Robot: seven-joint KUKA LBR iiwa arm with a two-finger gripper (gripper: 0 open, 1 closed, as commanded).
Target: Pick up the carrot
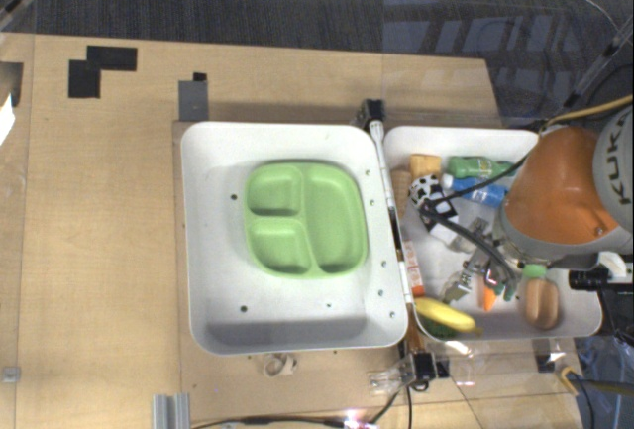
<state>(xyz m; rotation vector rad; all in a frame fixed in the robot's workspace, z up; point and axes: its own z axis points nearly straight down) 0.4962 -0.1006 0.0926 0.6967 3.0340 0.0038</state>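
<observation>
Carrot (486,298), lower right, looks small, stiff, light; take it mid-length. End effector (474,273) grip state unclear.

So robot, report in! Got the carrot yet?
Claw low in right bin. Carrot beside it, grip unconfirmed. Banana close by.

One fixed camera, which we read as mounted above the bench (99,249), looking down at a slant. We see both white bins: left bin (213,318), right bin (570,318). Arm (565,189) enters from right.
</observation>
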